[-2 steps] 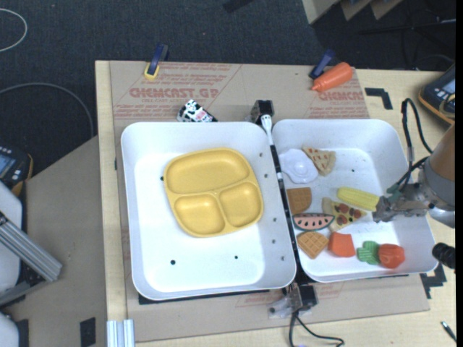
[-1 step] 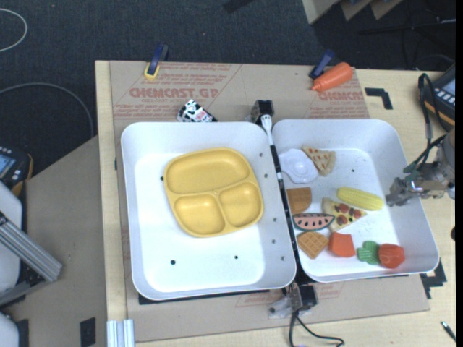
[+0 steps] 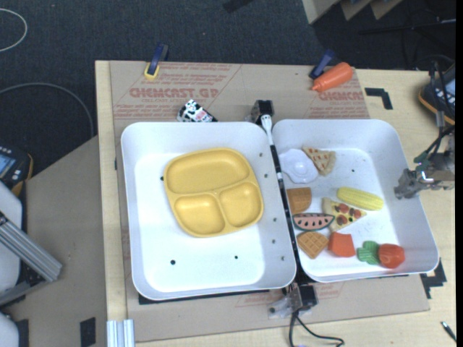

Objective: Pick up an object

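The bench (image 3: 108,194) carries two white bins side by side. The left bin (image 3: 145,251) holds a yellow tray (image 3: 212,191) with three compartments. The right bin (image 3: 405,223) holds the toy food, and any piece of it would serve the task: a white piece (image 3: 298,166) and a waffle slice (image 3: 320,159) at the far left, a corn cob (image 3: 360,198) in the middle, a bread piece (image 3: 299,198), a watermelon slice (image 3: 312,220), a pizza slice (image 3: 346,212), a waffle (image 3: 312,244), a red block (image 3: 342,245), a green piece (image 3: 369,252) and a tomato (image 3: 391,255) along the near side.

The gripper (image 3: 414,182) hangs at the right rim of the right bin, with nothing seen between its parts; whether it is spread or closed I cannot tell. I judge the task to be at the approach step: no object is lifted yet. The next move calls for swinging left over the food, choosing a piece that stands apart, such as the corn cob, and coming down squarely on it.

Beyond the bins lie an orange carrot (image 3: 333,76), a yellow clip (image 3: 153,65) and a small black-and-white toy (image 3: 195,112). Red print on the bench seems to read "CHEMCAST GP", partly faint, and repeats at the far right.
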`<state>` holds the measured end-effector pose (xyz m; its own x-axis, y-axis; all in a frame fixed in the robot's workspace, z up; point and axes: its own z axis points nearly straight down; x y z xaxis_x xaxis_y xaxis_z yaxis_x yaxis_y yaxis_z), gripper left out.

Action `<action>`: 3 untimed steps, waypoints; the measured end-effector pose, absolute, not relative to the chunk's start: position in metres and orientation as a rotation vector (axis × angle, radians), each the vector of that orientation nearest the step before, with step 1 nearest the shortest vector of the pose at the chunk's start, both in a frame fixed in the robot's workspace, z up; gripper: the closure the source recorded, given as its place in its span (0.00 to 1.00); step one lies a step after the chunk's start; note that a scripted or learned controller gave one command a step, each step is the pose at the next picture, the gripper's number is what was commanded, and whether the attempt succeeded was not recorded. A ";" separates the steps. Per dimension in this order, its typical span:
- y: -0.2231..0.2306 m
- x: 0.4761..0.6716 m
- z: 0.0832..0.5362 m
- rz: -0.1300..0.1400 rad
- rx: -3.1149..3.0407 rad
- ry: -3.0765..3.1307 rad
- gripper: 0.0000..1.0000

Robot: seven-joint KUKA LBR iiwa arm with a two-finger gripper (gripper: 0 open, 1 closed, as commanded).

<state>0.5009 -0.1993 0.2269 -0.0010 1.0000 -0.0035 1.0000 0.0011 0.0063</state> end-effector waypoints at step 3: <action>-0.031 0.492 0.222 0.000 2.217 2.234 1.00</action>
